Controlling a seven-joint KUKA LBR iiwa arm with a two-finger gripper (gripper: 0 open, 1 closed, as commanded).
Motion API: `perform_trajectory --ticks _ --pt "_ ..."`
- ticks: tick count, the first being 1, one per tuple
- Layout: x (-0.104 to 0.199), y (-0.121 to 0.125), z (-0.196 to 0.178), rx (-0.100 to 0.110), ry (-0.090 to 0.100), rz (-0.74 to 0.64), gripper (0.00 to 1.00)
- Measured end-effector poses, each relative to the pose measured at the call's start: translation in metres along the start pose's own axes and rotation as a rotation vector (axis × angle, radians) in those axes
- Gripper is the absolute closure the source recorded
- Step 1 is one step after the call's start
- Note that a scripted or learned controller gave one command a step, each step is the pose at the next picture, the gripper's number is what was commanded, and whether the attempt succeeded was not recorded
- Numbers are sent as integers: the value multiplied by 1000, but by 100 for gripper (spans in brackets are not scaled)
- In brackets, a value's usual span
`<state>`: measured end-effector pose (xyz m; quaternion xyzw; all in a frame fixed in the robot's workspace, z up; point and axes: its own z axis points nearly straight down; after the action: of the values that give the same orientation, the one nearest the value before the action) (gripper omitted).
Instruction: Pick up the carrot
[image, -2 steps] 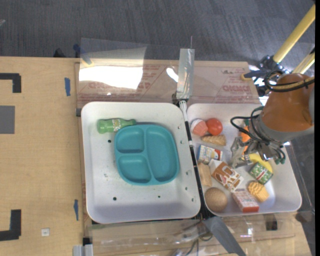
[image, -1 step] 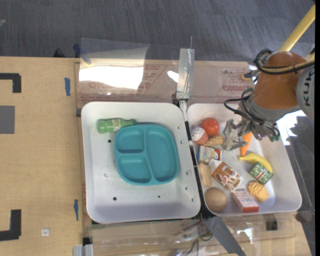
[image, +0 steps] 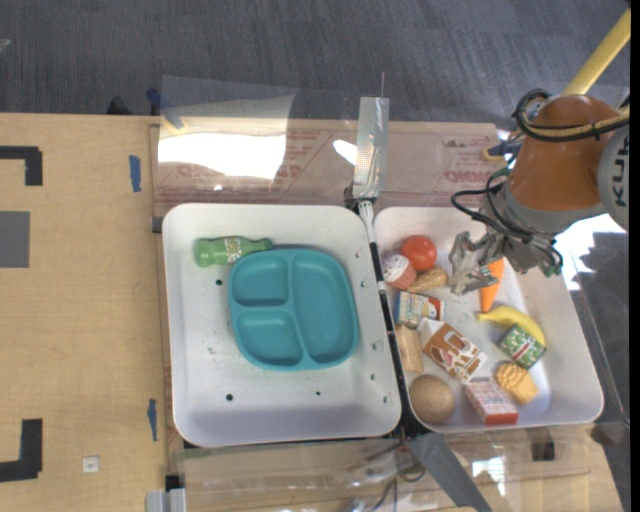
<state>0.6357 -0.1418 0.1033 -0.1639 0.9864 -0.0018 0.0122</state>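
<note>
You have two white bins: the left bin (image: 190, 330) reads as smooth plastic with a dull sheen. The teal divided plate (image: 293, 307) in it looks like matt moulded plastic. The green bottle (image: 230, 249) is glossy. In the right bin (image: 580, 370), the carrot (image: 489, 283) has a smooth orange plastic look, and the tomato (image: 419, 251) shines. The claw (image: 468, 270) is bare grey metal. The table (image: 70, 300) surface looks like matt brown cardboard.

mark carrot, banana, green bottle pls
carrot (image: 489, 291): camera view, orange body below the gripper.
banana (image: 514, 321): camera view, middle of the curve.
green bottle (image: 230, 249): camera view, mid-body, left bin.
</note>
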Motion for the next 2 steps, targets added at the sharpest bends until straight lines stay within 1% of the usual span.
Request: perform_trajectory --ticks 1,2 --pt "-46 27 -120 -2 4 -181 100" --pt "35 25 4 -4 10 -238 100"
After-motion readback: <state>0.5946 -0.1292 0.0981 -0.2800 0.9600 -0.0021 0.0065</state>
